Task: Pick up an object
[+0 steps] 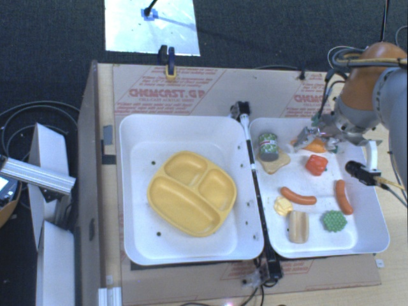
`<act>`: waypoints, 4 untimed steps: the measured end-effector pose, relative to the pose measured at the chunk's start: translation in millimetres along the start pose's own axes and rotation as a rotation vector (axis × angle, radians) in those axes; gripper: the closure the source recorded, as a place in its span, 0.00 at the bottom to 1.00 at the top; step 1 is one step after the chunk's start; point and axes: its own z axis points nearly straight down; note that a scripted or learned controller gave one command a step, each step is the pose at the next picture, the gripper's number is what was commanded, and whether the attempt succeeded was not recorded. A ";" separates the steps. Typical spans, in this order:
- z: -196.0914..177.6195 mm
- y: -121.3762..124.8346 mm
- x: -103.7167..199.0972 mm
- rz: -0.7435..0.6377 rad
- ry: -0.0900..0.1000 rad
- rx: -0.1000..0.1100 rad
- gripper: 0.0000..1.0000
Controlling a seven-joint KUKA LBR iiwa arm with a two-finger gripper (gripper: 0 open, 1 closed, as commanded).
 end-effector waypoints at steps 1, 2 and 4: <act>4.8 -17.8 -0.9 0.001 0.000 0.002 0.00; 8.9 6.0 15.0 0.005 -0.002 0.023 0.00; -1.3 6.2 14.3 0.003 -0.004 0.022 0.00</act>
